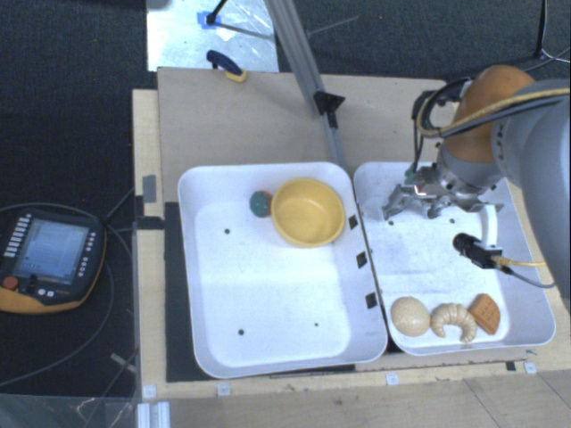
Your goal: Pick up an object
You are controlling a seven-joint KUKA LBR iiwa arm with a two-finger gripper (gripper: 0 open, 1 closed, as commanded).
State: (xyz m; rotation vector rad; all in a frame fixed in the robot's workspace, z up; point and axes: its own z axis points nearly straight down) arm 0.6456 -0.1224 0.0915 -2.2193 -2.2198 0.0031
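On the worktop [232, 119], a tan board carries two shallow white bins side by side. Left bin [268, 328], the larger surface, holds a yellow bowl [308, 212] near its far right corner; a small dark-green ball [260, 203] lies touching the bowl's left side. Right bin [526, 319] receives the grey arm [535, 150], which enters from the right edge with its orange band [491, 92] above the wrist. Below the band, the gripper [406, 199] hangs over the far left part of the right bin, above bare bin floor; whether its jaws are spread or pressed together cannot be told from this angle, and no item is seen between them. A black cable fitting [473, 248] with a yellow lead sits just right of the gripper.

Candidate items for picking lie in a row along the near edge of the right bin, well apart from the gripper: a pale round bun [410, 316] at left, a curved croissant [455, 321] in the middle, touching or nearly touching the bun, and a small orange-brown waffle piece [486, 313] at right, just beside the croissant.

Beyond the bins, a grey metal pole [299, 47] runs diagonally to a black clamp [327, 103] on the board. A blue-and-yellow handle [225, 63] rests at the board's far edge. On the dark floor at left lies a control pendant [49, 259] with a lit screen.
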